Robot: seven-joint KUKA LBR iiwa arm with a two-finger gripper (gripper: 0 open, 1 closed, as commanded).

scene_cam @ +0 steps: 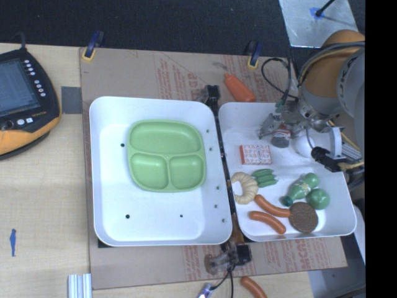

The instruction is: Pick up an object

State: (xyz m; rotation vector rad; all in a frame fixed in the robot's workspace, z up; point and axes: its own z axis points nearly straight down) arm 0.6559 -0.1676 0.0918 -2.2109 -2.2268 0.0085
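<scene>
My gripper [279, 132] hangs over the upper part of the right bin [239, 118], pointing down; the arm comes in from the right. Just below and left of it lies a pink checkered wafer [255, 154]. Lower in the same bin are a green bean pod [265, 177], a cream ring-shaped pretzel [244, 188], two orange sausages [271, 205], a brown round cookie [303, 216] and green vegetables [308, 191]. Nothing shows between the fingers.
The left bin [105, 216] holds a green divided plate [166, 154]. An orange carrot [238, 88] lies outside the bins at the back, another orange piece [253, 286] at the front. A teach pendant [25, 101] sits at far left. Clamps hold the cardboard.
</scene>
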